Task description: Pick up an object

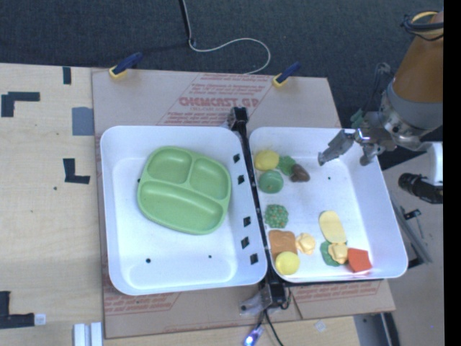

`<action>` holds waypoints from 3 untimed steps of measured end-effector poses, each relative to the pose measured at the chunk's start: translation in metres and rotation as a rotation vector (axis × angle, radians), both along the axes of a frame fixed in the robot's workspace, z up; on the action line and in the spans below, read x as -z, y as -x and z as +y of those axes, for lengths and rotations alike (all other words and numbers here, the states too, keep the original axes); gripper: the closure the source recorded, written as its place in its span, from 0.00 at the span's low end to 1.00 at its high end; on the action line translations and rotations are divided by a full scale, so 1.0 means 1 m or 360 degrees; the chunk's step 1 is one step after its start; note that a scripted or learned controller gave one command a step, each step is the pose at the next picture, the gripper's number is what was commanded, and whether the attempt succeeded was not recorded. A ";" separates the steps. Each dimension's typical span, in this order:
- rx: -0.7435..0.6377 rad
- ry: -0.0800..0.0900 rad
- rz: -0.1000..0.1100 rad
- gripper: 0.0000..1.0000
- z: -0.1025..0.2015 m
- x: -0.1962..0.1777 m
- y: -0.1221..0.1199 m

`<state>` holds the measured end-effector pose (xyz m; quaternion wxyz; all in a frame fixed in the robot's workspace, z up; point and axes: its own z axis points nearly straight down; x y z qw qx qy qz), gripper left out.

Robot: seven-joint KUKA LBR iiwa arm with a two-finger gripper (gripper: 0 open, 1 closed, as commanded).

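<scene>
While the hand [348,148] hangs over the far right corner of the right bin [374,193] with its two fingers spread apart and nothing between them, the pick has not yet begun, so the choice of target matters most. The candidates are toy foods lying in that bin: a yellow round piece [266,158], a dark green and brown piece [293,170] and a green round piece [271,182] near the divider, a bumpy green piece [276,215] in the middle, and a crowded group at the near edge including a pale yellow oval [332,226] and an orange-red block [359,259]. I judge the bumpy green piece or the pale yellow oval the safer grasp, since each has bare white floor beside it for the fingers. Pieces against the divider or the near rim leave little room. The left bin [119,215] holds a green sectioned plate [184,189].
</scene>
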<state>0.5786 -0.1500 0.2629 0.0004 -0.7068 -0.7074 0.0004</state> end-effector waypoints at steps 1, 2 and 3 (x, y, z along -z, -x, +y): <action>-0.0012 -0.0001 -0.0015 0.00 0.067 -0.081 -0.007; -0.0013 -0.0004 -0.0001 0.00 0.143 -0.099 0.037; -0.0004 0.0000 0.0002 1.00 0.140 -0.107 0.035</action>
